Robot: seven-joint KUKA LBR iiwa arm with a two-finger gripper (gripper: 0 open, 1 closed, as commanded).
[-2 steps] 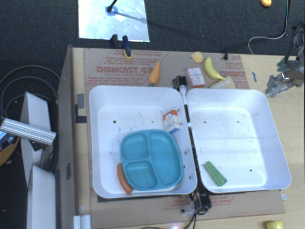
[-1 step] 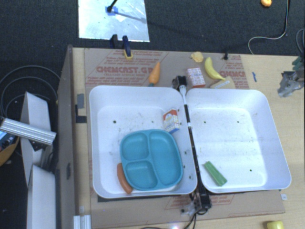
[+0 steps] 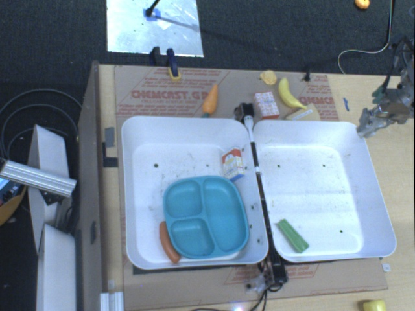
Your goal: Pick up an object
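Observation:
My gripper [image 3: 371, 123] hangs at the far right, just outside the upper right corner of the right bin [image 3: 324, 135]. A green stick-shaped piece [image 3: 292, 235] lies near the front left of that bin. In the left bin [image 3: 139, 173] a blue divided plate [image 3: 205, 216] takes up the front half. An orange sausage-like piece [image 3: 168, 241] lies along the plate's left edge. A small white and red carton [image 3: 233, 164] stands near the left bin's right wall.
Behind the bins on the cardboard lie a carrot [image 3: 210, 100], a small pink and white box [image 3: 266, 105], a banana [image 3: 288, 94] and a yellow piece [image 3: 268, 77]. A clamp [image 3: 172, 61] sits at the back edge. A yellow object [image 3: 374, 305] rests at the front right.

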